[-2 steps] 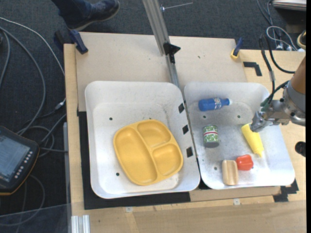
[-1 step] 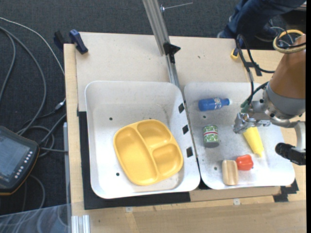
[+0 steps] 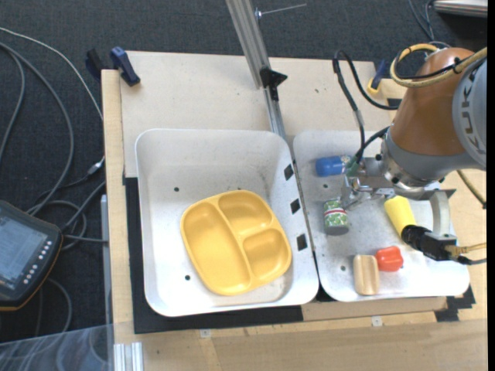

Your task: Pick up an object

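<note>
Dark carpet [image 3: 46,22] around bench [image 3: 193,91], cables [image 3: 46,168] left

Even, bright overhead light, soft shadows, mild glare on white bins [image 3: 155,161], slight softness.

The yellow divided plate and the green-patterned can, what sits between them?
Only the bins' adjoining walls separate the yellow plate from the can in the camera view.

A pale table [image 3: 193,83] bears two white bins: left bin [image 3: 155,176] at nine o'clock, right bin [image 3: 418,284] at three.
</note>
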You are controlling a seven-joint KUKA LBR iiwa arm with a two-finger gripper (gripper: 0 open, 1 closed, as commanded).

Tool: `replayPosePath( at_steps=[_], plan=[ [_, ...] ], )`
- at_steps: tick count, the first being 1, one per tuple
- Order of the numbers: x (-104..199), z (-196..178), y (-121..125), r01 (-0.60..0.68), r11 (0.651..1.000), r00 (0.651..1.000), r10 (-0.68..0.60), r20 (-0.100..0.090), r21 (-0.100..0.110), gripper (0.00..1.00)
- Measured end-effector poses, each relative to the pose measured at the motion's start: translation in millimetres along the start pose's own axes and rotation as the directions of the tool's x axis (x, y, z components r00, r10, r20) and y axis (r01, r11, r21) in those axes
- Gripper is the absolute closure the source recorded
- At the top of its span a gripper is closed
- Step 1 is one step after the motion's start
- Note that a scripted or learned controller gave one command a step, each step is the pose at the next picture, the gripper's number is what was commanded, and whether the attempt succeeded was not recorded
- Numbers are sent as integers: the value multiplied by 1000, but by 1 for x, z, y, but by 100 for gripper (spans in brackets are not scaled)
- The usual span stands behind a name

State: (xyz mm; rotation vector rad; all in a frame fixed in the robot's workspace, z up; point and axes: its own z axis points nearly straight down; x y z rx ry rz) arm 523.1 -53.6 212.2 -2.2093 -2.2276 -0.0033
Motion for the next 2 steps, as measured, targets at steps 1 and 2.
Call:
replayPosePath(
  at_steps=[1, 2],
  plan=[
    [54, -17, -4, 0, 1000, 1000, 0, 1, -4, 100],
    [107, -8, -5, -1, 1000, 1000, 1, 2, 2, 100]
  ],
)
